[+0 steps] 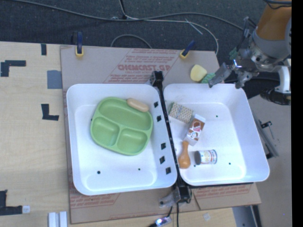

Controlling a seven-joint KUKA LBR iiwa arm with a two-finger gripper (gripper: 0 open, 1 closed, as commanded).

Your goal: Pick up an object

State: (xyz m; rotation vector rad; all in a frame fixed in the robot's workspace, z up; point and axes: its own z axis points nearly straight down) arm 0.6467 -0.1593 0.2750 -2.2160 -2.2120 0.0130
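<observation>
Tool [228, 75] of the grey and orange arm sits at the upper right, above the far right corner of the right bin [251, 126]; its two dark fingers are spread apart with nothing between them.

Nearest the camera, along the front of the right bin, a small jar [206, 157] with a white label lies on its side, and an orange spoon-like piece [184, 156] lies just to its left, close to the divider between the bins. Behind them sits a small red and white carton [194, 129], and behind that a speckled tan block [181, 111] near the bin's far left corner. These things crowd the left half of this bin; its right half is bare white floor up to the rim.

In the left bin [80, 141] a green divided plate [122, 126] lies flat at the middle, with a tan bread-like piece [138, 105] resting on its far right edge. Bare floor rings the plate, widest at the front.

Farther back, outside the bins, a yellow lump [198, 73] rests on the cardboard-covered worktop [109, 65], just left of the tool.
</observation>
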